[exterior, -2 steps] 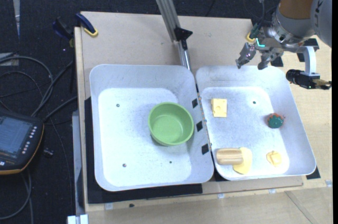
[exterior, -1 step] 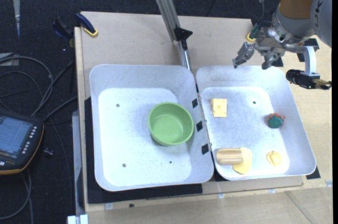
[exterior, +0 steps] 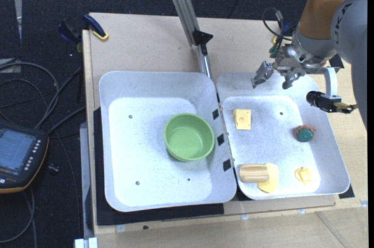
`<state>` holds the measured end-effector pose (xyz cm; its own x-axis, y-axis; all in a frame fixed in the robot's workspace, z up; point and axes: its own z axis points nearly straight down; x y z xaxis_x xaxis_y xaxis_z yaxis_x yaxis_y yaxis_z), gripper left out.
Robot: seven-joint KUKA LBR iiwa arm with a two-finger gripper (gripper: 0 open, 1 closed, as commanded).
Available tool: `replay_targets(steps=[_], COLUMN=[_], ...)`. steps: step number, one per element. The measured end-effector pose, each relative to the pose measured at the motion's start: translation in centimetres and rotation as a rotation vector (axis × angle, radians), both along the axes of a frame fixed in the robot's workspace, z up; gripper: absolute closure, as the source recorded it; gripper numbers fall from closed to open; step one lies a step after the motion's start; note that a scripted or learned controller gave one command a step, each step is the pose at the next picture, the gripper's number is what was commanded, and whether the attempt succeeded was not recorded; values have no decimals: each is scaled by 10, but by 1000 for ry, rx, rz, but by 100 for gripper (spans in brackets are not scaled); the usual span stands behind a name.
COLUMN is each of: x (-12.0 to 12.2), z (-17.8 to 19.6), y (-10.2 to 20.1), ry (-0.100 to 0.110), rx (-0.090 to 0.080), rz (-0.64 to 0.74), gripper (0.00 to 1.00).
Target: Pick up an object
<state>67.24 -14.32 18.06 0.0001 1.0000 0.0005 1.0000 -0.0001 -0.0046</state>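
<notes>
While poised over the right bin (exterior: 327,124) at its twelve o'clock rim: end effector (exterior: 276,76) open, gripping nothing. Step in hand, likely: approach before any grasp. Next move calls for descending toward six o'clock onto the cheese block (exterior: 242,119), nearest piece. Counted: two bins, one green bowl (exterior: 189,137) in the left bin (exterior: 134,141), four small items right.

Bench (exterior: 146,45) with two white bins (exterior: 117,124)
</notes>
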Motion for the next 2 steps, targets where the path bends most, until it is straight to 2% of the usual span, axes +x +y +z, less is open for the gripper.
replay_targets(steps=[2], x=[-4], z=[-87], y=[-1], ry=[-2], rx=[0], rz=[1], gripper=[0])
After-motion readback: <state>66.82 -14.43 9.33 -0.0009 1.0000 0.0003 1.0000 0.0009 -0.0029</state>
